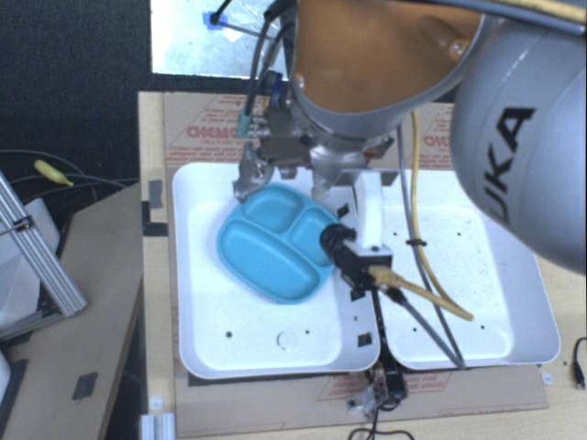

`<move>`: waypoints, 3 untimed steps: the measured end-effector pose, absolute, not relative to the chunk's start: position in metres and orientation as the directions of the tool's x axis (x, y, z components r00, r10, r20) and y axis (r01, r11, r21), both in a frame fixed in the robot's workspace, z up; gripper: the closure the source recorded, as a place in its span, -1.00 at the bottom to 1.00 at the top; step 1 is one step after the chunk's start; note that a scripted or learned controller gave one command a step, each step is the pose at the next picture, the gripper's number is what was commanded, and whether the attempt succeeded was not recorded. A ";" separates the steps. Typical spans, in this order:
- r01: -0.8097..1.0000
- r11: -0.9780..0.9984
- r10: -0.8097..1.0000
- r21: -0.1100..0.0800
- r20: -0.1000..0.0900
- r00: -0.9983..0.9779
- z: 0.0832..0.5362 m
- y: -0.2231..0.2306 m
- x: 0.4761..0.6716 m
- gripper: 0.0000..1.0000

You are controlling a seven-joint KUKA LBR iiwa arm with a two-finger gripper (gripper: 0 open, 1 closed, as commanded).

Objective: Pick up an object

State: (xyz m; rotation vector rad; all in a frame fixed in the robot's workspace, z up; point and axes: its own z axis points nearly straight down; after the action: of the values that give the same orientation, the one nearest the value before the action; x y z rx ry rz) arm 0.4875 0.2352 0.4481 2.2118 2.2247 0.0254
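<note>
In the left bin (197,337), toward its far side, there's a blue divided plate (275,246), the kind with three compartments, sitting a bit tilted with its near edge pointing at the middle of the bin floor. That's the only thing around to grab, so I'd call it the target.

The gripper (280,183) is right at the plate's far rim. One finger sits at the far-left edge of the plate and the other at the far-right edge, so the fingers are spread wide and seem to straddle that rim. I don't see the plate actually pinched between them, so I wouldn't say it has hold of anything.

Step-wise this looks like the descent or just-before-close part of the pick. Next move probably needs the fingers to close on the rim itself; a shallow, slick plastic lip is easy to slip off, so a lift could fail.

Readable stuff: big dark letters "UKA" on the grey arm (523,154) right of the plate, so KUKA. The cardboard sheet (197,126) beyond the plate has red print, but it's mirrored or blurry and I can't read it.
</note>
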 end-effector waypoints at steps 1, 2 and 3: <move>1.000 0.001 1.000 0.014 0.006 -0.001 0.541 0.234 0.529 -1.00; 1.000 0.011 1.000 0.004 0.003 -0.011 0.547 0.234 0.527 1.00; 1.000 0.007 1.000 -0.001 0.001 -0.007 0.534 0.234 0.485 1.00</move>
State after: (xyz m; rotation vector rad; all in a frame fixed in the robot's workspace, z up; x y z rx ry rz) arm 0.4846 0.2344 0.5345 2.2154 2.2299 -0.0001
